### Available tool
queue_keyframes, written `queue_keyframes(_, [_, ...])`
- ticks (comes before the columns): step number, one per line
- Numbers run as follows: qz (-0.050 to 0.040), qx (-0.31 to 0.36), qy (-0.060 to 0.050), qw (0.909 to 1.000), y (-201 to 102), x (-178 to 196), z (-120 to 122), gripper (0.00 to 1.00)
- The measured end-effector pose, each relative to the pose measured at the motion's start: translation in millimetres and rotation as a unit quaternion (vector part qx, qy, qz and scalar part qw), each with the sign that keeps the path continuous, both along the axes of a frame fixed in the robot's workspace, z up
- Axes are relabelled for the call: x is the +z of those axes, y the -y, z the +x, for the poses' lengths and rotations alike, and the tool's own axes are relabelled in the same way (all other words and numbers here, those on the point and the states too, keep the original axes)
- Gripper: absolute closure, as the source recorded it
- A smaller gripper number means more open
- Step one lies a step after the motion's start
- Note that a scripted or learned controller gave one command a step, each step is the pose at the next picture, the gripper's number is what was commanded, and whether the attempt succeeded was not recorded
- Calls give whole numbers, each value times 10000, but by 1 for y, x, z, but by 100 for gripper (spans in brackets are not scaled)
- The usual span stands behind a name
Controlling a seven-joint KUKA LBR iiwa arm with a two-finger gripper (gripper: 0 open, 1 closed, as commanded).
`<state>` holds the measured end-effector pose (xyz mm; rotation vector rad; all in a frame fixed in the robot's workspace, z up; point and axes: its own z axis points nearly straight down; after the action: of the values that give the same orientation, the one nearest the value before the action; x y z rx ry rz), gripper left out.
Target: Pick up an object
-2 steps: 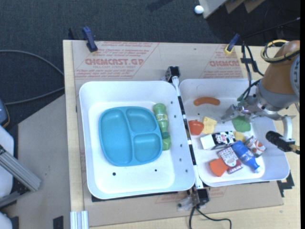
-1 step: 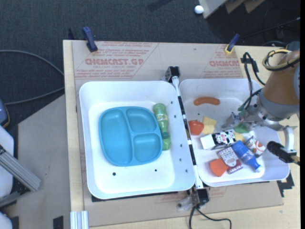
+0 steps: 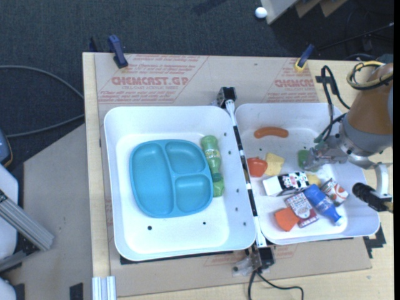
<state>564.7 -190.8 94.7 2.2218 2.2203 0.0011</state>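
- The left bin (image 3: 119,167) is holding a blue divided plate (image 3: 172,177), with a green bottle (image 3: 212,158) lying along the plate's right edge.
- The right bin (image 3: 281,114) is carrying a clutter of small toys: a sausage (image 3: 271,132), a yellow wedge (image 3: 274,164), a blue bottle (image 3: 324,204), an orange piece (image 3: 285,219).
- The arm is reaching in from the right, its gripper (image 3: 315,158) hanging low over a small green object (image 3: 304,157) near the bin's right wall.
- Whether the claw is open or closed, I cannot tell.
- The green object is looking light, stiff and smooth; squeezing across its narrow middle seems safest against slipping.
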Motion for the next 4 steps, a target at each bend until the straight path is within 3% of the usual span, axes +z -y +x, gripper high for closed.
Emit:
queue_keyframes(1, [1,0,-2,10000,0,0,0,0])
queue_keyframes(2, [1,0,9,10000,0,10,1,100])
queue_keyframes(3, [-6,2,2,10000,7,62,-30,100])
queue_keyframes(4, [-2,3,2,10000,6,62,-30,0])
